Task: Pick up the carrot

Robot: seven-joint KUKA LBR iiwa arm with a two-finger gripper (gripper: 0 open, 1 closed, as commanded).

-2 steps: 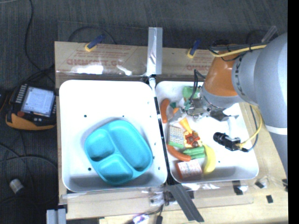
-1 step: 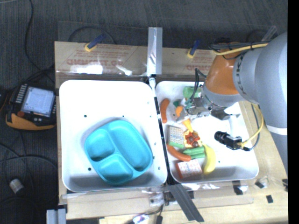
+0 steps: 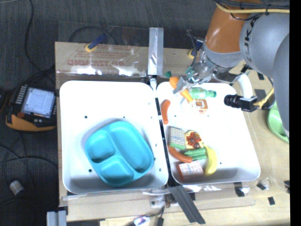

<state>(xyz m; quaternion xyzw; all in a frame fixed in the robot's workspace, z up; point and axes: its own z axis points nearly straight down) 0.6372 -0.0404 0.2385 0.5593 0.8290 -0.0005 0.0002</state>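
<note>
The carrot (image 3: 186, 95) looks like a short orange piece lying in the back of the right bin (image 3: 235, 140), close to its far wall. My gripper (image 3: 187, 83) hangs right above it at the end of the grey arm with the orange band, and partly covers it. A metal part of the gripper reaches down to the carrot's upper end. I cannot tell from this view whether the carrot is held or only touched.
A round orange thing (image 3: 173, 82) sits on the back rim. A green bottle (image 3: 203, 93), a red sausage (image 3: 165, 111), a pizza slice (image 3: 193, 138), a banana (image 3: 211, 160) and a small box (image 3: 190, 170) share the right bin. The left bin holds a blue divided tray (image 3: 120, 150).
</note>
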